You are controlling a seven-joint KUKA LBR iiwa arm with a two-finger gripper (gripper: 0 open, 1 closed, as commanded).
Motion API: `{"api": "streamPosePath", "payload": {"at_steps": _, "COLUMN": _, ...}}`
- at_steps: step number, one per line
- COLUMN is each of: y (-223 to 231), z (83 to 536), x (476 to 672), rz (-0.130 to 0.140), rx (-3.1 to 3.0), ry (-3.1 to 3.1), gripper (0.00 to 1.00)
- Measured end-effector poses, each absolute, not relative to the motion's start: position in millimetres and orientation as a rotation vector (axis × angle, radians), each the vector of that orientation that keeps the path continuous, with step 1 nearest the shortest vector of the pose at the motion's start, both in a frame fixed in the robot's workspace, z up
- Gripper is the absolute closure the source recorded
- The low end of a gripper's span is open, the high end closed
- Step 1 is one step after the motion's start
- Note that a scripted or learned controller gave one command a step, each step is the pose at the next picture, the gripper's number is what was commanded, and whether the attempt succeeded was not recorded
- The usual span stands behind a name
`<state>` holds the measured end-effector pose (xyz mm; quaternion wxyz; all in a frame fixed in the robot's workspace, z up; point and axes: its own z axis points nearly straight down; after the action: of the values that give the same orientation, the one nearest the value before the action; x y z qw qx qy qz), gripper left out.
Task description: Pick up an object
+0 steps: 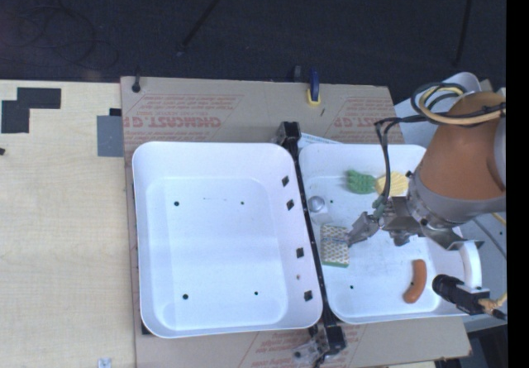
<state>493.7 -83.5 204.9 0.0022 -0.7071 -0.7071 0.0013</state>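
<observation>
The end effector (364,228) hangs low in the right bin (364,313), its dark fingers pointing left toward the checkered pad (335,245) that lies flat on the bin floor near the divider. The fingers look slightly parted and nothing sits between them, though their tips are small and dark, so the exact opening is hard to judge.

Likely trouble, as a judgement: the pad is thin and flat, so the fingers may skid over it or scrape the bin floor without catching an edge. It also lies close to the bin wall, which leaves little room for a finger on that side. The small silver cap (316,204) sits just above the pad and could be knocked away. The green piece (359,182) and the yellow piece (394,185) lie near the arm's wrist (459,164) and partly under it, so a swing could sweep them. The sausage (415,281) lies well apart, toward the bin's near right corner.

The left bin (165,308) is white and smooth with a few dark dots. Both bins rest on a cardboard sheet (215,106) on the pale wooden desk (58,234). Beyond the desk the floor is dark, with cables trailing across it
</observation>
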Motion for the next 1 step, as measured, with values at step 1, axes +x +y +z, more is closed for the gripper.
{"api": "streamPosePath", "payload": {"at_steps": 1, "y": -84.2, "z": 214.6, "x": 493.7, "rz": 0.006, "rx": -2.219, "ry": -2.214, "gripper": 1.0}}
